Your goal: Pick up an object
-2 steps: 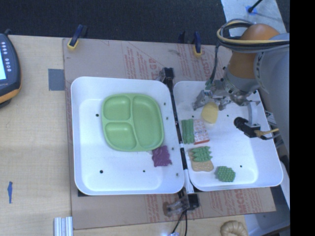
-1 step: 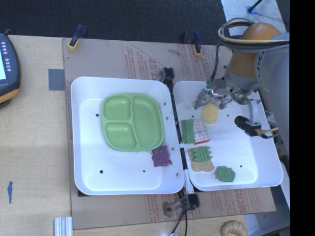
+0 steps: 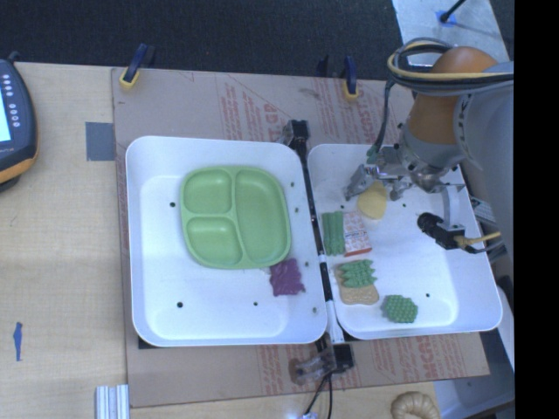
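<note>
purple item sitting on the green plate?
No. The purple item lies on the left bin floor, just off the green plate at its lower right corner.

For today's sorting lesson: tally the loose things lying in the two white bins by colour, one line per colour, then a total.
Green: 4 (divided plate, strip, small piece, knobbly piece)
Purple: 1
Yellow: 1
Tan: 1
White and red: 1
Total: 8
</note>
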Motion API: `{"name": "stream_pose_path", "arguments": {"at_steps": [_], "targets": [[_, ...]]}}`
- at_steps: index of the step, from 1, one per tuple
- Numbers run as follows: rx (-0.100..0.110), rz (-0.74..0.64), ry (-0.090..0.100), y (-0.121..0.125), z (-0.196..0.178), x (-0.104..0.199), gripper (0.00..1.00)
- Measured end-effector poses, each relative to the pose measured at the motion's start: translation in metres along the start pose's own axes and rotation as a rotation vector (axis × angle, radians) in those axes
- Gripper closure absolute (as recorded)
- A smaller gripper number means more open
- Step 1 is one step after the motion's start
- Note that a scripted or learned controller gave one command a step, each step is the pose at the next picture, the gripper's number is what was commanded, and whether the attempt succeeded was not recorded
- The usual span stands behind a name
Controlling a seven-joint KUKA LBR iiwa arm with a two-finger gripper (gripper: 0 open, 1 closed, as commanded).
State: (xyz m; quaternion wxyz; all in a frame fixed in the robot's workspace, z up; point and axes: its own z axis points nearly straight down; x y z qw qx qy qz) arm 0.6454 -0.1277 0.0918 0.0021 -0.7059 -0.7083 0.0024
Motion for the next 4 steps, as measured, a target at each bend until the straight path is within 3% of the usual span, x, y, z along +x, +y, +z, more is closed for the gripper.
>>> {"name": "stream_pose_path", "arguments": {"at_steps": [2,3,4], "targets": [[0.000,0.001,0.000,-0.002,0.000,-0.009,0.00],[0.000,0.000,0.000,-0.001,-0.011,-0.009,1.00],[0.001,0.000,0.000,-0.002,-0.011,-0.009,0.00]]}}
